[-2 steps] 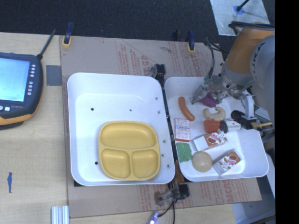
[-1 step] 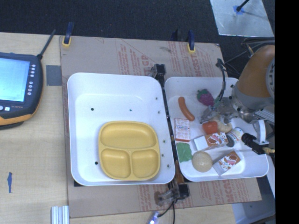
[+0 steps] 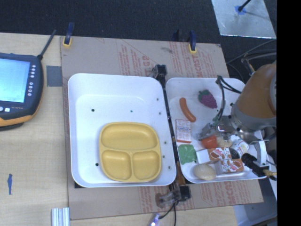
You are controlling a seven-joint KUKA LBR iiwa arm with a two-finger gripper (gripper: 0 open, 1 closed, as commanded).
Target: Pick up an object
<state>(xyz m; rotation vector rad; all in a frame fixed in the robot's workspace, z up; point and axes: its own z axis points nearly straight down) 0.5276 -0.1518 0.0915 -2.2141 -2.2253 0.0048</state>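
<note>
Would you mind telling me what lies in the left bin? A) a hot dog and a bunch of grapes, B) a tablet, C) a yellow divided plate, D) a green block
C: the yellow divided plate lies flat in the left bin, while the small food items sit in the right bin.

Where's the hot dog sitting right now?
The hot dog lies in the right bin, toward its upper left, left of the purple grapes and just above the small sauce packet.
</note>
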